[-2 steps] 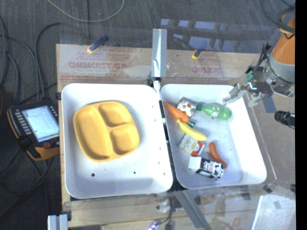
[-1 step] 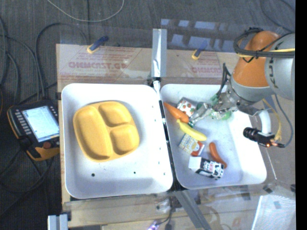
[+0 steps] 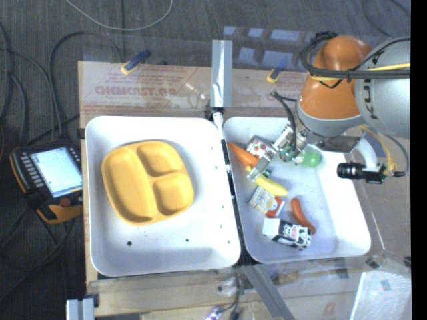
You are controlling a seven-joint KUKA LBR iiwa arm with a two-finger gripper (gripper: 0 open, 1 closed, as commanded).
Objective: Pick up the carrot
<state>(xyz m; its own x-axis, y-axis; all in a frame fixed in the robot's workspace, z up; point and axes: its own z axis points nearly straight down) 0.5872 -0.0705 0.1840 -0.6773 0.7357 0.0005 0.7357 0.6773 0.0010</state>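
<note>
The gripper (image 3: pixel 261 157) hangs low in the right bin (image 3: pixel 347 235), its fingers near the carrot's (image 3: pixel 241 155) blunt end; whether they are spread or closed cannot be told. The single carrot lies at the bin's left wall. Around it: one yellow banana (image 3: pixel 270 186), one green ball (image 3: pixel 311 157), one red sausage (image 3: pixel 301 215), two small cartons (image 3: pixel 288 233). The left bin (image 3: pixel 107 245) carries one yellow divided plate (image 3: pixel 148 181).

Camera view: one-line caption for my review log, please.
KUKA arm's gripper low in the right bin beside the carrot; yellow divided plate in the left bin.
</note>
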